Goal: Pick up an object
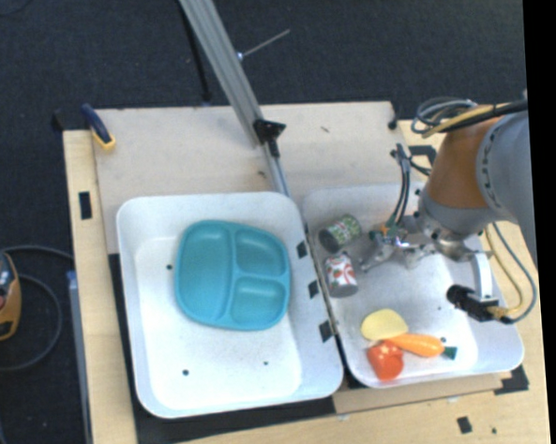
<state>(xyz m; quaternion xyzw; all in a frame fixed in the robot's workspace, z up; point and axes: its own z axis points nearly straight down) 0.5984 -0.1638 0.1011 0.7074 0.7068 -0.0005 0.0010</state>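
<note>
End effector (378,250) in right bin (492,349), small can (340,274) just beside it

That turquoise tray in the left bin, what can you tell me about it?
The turquoise tray is a rounded, plastic-looking plate moulded into three compartments: one large on the left, two smaller on the right. It lies flat, right way up and slightly turned, in the upper middle of the left bin. Nothing sits in it.
</note>
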